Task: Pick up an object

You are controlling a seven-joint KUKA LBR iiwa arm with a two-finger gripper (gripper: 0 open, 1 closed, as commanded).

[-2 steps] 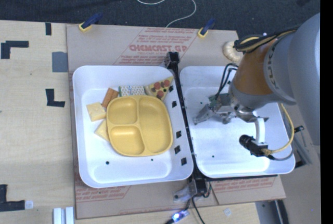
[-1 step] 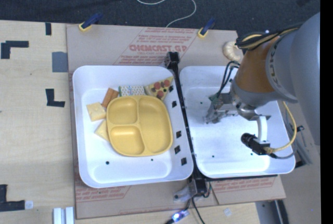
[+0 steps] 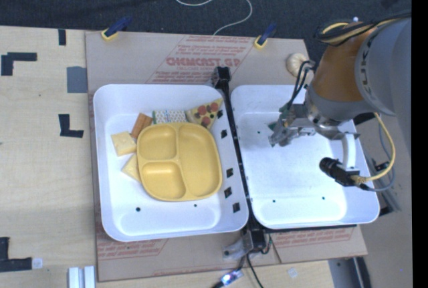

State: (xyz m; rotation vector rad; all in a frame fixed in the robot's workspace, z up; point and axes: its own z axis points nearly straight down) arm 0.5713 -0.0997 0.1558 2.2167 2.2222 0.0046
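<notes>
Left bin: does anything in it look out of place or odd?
Yes. The yellow divided plate lies on top of the smaller items in the left bin, covering them partly, so only their edges show along its upper and left sides.

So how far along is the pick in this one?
Nothing looks picked yet. The end effector sits over the right bin, with no object seen in it. The objects lie in the left bin: a yellow divided plate over some flat pieces. Reaching one, grasping and lifting are all left.
</notes>
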